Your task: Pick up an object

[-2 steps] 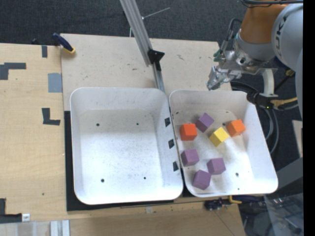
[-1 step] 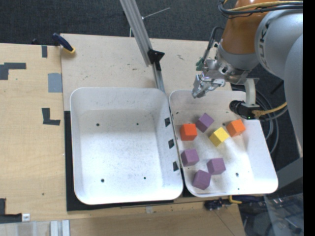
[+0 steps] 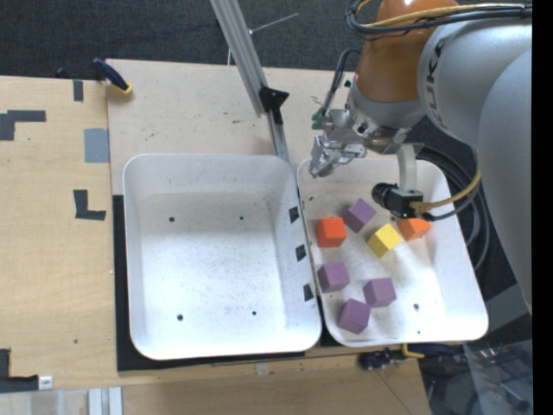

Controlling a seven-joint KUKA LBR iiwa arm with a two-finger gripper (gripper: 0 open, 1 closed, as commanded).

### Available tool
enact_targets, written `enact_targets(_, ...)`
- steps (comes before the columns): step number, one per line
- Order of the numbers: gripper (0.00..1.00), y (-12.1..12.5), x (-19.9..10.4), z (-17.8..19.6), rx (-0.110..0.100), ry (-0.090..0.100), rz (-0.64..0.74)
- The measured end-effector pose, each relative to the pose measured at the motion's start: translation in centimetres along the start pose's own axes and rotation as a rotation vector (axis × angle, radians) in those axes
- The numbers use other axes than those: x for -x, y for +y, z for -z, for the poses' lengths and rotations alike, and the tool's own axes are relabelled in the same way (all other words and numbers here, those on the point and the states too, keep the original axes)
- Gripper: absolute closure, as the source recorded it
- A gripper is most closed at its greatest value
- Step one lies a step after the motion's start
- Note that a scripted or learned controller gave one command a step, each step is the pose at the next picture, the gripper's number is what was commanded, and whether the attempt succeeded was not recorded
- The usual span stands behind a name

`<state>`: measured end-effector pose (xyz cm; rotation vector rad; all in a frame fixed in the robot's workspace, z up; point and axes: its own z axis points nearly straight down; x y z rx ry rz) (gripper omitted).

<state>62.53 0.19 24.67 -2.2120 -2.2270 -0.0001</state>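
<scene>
- Camera view, nearest edge first: resting in the right bin [image 3: 458, 318], three purple cubes, one [image 3: 353, 315] by the front wall, one [image 3: 378, 291] beside it, one [image 3: 333, 276] toward the divider.
- Lying further back: yellow cube [image 3: 384, 239], orange cube [image 3: 330, 231], another purple cube [image 3: 360, 214], small orange piece [image 3: 415, 226].
- Hovering at the far left corner: gripper [image 3: 325, 164], holding nothing visible; jaw state impossible to tell.
- Lowering squarely over the orange cube, well apart from neighbours, likely giving the cleanest grasp.
- Looking small, hard-edged, matte.
</scene>
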Motion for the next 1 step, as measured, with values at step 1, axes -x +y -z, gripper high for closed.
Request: enact_targets(1, 1.00, -2.57, -5.02, 0.57, -0.001, 0.000, 0.000)
